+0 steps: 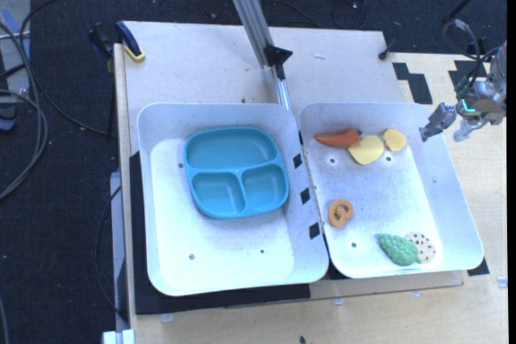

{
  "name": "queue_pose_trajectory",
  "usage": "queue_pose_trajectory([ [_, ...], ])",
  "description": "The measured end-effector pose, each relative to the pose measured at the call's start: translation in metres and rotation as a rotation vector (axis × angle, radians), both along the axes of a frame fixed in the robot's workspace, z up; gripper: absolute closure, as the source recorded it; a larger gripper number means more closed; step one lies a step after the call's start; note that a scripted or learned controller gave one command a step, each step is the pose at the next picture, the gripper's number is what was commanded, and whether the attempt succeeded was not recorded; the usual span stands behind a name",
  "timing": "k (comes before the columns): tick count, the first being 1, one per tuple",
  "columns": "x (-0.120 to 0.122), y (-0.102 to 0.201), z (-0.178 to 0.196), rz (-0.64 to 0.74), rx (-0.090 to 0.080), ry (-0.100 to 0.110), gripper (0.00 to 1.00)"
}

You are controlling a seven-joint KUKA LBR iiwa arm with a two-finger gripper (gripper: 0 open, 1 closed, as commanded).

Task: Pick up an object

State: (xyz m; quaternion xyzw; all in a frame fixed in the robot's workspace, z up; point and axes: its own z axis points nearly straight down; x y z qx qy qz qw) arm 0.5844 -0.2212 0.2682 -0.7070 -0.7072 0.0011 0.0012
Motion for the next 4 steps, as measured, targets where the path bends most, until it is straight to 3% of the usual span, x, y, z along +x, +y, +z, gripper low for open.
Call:
queue_pose_trajectory([
  [1,0.001,0.0,0.002,0.001,-0.001,-0.004,0.0],
  [4,-0.004,0.004,-0.176,0.0,-0.001,-0.002,0.0],
])
